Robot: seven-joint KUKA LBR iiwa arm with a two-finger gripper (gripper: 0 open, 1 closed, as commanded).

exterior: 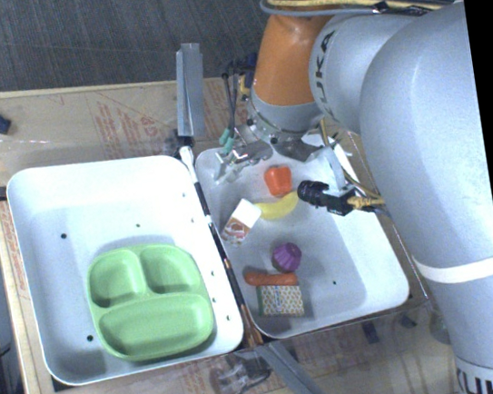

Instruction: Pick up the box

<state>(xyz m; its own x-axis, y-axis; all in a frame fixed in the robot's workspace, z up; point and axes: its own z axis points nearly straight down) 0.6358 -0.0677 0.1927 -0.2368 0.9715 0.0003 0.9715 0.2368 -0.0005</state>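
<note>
Box lies beside carrot, right bin.

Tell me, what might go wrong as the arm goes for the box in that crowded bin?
The box lies tilted against the bin's left wall, so fingers may find little room on that side. The yellow banana touches it, and the orange toy sits close, so either could be grabbed or shoved instead. The gripper hangs near the far rim, so it may come down off target.

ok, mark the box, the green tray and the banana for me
box point(281, 301), camera view, middle of its patterned top face
green tray point(150, 299), camera view, ridge between its compartments
banana point(277, 206), camera view, middle of its yellow body
</note>
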